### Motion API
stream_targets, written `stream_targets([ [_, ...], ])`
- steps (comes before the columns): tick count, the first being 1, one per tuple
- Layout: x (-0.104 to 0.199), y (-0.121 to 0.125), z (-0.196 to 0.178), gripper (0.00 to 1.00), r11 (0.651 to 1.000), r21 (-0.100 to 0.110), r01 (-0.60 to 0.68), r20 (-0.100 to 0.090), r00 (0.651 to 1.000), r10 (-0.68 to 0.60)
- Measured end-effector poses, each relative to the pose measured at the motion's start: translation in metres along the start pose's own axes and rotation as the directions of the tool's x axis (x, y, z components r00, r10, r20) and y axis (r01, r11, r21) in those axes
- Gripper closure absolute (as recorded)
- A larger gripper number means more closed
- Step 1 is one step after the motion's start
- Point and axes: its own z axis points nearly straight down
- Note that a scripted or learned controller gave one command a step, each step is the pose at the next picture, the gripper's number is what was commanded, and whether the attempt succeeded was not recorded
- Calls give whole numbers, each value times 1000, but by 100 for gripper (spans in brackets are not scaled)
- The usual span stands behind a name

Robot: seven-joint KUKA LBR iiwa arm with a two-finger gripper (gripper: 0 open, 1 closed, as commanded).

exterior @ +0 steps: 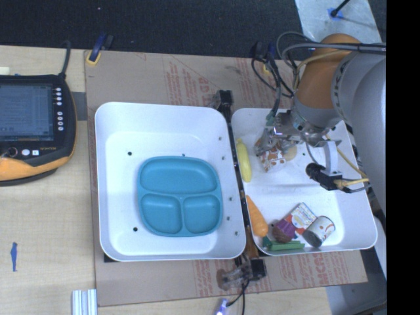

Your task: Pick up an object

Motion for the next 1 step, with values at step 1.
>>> stream_targets([
  [1, 61, -61, -87, 100, 999, -33, -5, 5, 1000, 5],
])
